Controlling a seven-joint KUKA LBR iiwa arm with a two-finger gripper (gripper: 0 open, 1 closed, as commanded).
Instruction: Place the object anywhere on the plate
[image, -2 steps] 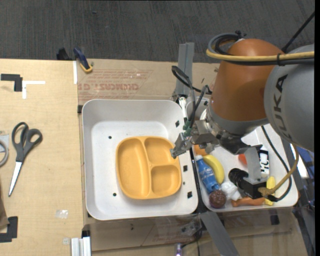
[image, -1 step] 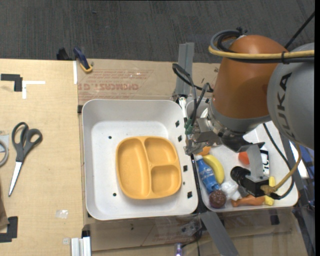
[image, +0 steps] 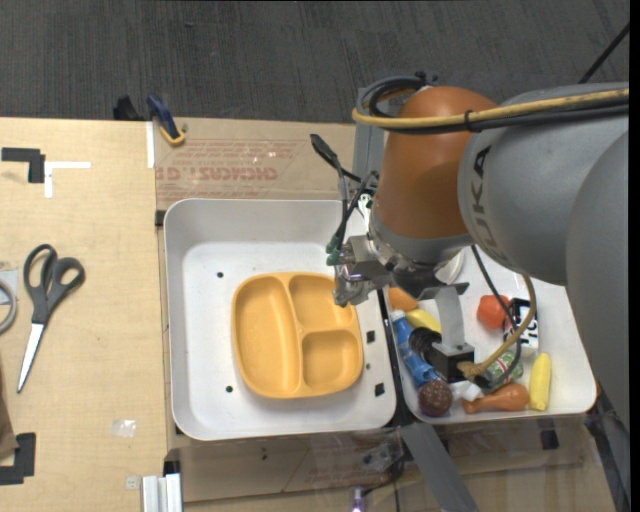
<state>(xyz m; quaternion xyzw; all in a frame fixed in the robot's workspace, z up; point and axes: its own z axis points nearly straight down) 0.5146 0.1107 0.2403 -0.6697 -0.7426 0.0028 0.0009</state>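
A yellow-orange divided plate lies in the left white bin. My gripper hangs over the plate's upper right corner, near the wall between the two bins. The arm's wrist covers much of it. In the right bin lie several toy foods: a red piece, a yellow corn-like piece, a brown drumstick, a dark purple round piece, a blue item and a yellow piece.
The big grey and orange arm covers the upper half of the right bin. Scissors lie on the wooden bench at the left. A cardboard sheet lies behind the left bin.
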